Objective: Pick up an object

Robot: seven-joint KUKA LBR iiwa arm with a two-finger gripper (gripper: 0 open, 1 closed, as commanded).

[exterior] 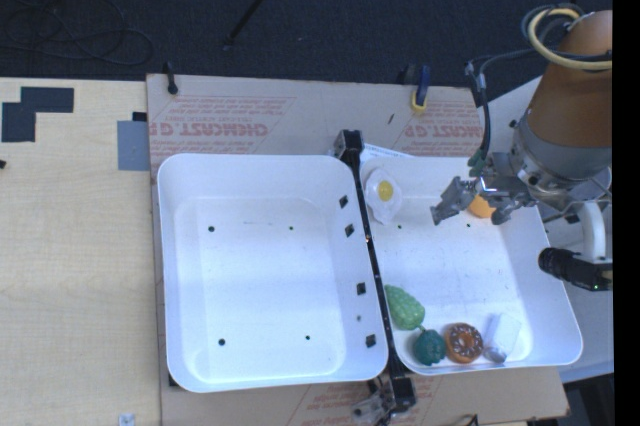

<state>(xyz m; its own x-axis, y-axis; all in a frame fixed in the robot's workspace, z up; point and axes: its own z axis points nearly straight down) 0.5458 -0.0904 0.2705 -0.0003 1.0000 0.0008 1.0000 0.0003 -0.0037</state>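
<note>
My gripper (478,202) hangs over the far part of the right bin (545,314), with its fingers spread apart, so it is open. A small orange object (481,207) shows in the gap between the fingers; I cannot tell whether it touches them or lies on the bin floor below. A white and yellow piece (383,191) lies at the bin's far left corner, left of the gripper. Along the near edge lie a green object (405,306), a teal one (430,346), a brown doughnut (463,342) and a white object (506,332).
The left bin (175,264) stands beside the right one, with a black divider (365,254) between them. Cardboard (250,119) lies under both bins. A black part (575,266) juts in at the right bin's right rim.
</note>
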